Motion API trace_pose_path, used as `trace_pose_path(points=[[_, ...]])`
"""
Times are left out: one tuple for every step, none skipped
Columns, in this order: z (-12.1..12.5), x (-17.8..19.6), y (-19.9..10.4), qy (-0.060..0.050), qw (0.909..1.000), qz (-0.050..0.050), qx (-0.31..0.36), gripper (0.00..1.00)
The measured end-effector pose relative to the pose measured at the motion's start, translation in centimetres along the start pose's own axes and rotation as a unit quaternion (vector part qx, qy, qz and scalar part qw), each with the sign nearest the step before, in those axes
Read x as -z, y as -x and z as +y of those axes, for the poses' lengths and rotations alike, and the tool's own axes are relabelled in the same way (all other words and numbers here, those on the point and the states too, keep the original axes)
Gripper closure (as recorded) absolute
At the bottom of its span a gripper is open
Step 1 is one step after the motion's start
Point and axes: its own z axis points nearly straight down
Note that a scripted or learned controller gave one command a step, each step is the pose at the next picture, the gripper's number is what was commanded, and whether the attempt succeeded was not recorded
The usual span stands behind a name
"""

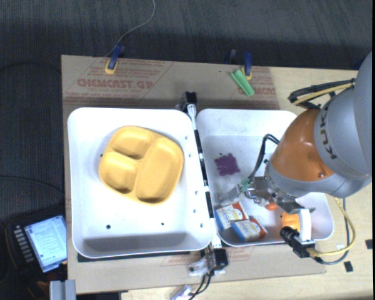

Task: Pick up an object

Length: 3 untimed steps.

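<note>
Reaching in from the right, the grey arm (347, 142) with its orange band bends down over the right bin (237, 120), and the gripper (257, 191) sits low near the middle of that bin. From here I cannot tell how the gripper stands, because the wrist hides most of it. Just to its near left lie two small cartons (237, 220) with blue and orange print, side by side and close against the bin's near wall. A small purple thing (226, 164) lies farther back, a little apart from the gripper. Something small and orange (290, 218) shows beside the wrist on the near right. The left bin (81, 167) holds a big yellow tray (140, 163) with three rounded hollows, lying at a tilt.
</note>
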Motion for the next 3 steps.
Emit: trace_pose_path(points=[[0.01,0.0,-0.03,0.0,1.0,0.0,0.0,0.0],[0.01,-0.01,0.1,0.0,1.0,0.001,0.001,0.0],[-0.01,-0.04,0.54,-0.002,1.0,0.003,0.002,0.0]])
